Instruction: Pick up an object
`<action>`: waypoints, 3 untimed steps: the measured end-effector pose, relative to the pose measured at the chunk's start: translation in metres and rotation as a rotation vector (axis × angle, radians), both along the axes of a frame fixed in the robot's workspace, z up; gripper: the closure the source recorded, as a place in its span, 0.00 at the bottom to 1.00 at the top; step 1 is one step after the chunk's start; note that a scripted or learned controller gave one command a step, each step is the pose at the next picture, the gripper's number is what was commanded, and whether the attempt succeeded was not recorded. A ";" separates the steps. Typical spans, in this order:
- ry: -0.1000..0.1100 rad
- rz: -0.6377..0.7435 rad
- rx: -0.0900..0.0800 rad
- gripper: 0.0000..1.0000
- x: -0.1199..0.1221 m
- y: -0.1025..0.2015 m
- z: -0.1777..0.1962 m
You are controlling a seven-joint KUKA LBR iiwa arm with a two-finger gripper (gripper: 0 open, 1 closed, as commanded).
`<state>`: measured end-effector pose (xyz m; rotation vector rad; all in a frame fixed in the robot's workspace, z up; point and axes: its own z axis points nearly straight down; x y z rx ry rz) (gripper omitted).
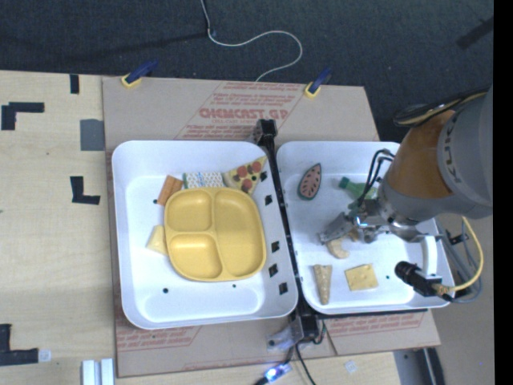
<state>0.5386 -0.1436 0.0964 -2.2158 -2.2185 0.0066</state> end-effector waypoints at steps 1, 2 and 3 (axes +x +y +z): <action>-0.005 0.000 -0.002 0.00 0.000 0.000 -0.012; -0.005 0.001 -0.002 1.00 0.000 0.001 -0.002; -0.009 0.001 -0.001 1.00 -0.004 0.005 0.042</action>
